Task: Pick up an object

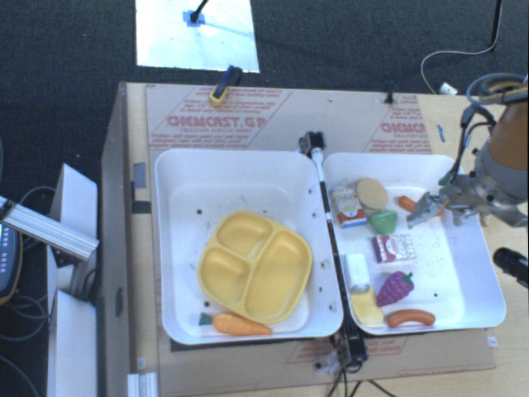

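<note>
The tool (426,211) hangs low over the right bin (475,259), its fingers spread apart and gripping nothing. Just beside it lies a small orange toy (406,203). A yellow divided plate (254,265) sits in the left bin (178,222).

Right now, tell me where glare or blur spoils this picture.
Camera view: the pale square sheet on the dark floor is washed out by glare; the gripper looks soft, its details hard to read; the yellow three-part plastic tray is evenly lit and sharp.

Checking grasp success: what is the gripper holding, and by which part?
Nothing visibly: the gripper hovers over the right bin, no object seen between its fingers.
</note>
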You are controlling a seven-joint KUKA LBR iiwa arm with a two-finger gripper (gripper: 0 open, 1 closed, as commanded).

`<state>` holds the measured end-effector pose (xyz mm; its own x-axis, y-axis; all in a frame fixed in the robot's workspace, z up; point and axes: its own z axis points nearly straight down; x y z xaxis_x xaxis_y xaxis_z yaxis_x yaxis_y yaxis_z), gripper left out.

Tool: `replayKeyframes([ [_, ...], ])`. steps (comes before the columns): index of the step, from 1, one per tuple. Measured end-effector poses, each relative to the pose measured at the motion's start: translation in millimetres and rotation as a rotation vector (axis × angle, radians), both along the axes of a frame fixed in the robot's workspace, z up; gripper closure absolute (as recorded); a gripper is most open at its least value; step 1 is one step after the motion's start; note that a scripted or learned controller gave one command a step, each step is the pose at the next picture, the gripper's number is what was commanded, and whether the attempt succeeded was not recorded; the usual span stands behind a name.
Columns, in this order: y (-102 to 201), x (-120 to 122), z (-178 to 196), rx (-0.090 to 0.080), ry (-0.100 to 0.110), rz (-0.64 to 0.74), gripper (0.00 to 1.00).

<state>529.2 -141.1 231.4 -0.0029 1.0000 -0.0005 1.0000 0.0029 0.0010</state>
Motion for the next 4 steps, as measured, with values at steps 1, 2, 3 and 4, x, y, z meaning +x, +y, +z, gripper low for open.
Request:
replayKeyframes([
  [1, 24.4, -24.0, -100.0, 0.001, 0.002, -0.002, 0.00],
  [2, 22.6, -42.1, -147.1, 0.000, -0.001, -0.001, 0.00],
  [3, 36.7, 10.2, -146.6, 0.000, -0.002, -0.001, 0.00],
  [4, 36.6, 10.5, -136.3, 0.000, -0.002, 0.001, 1.00],
])
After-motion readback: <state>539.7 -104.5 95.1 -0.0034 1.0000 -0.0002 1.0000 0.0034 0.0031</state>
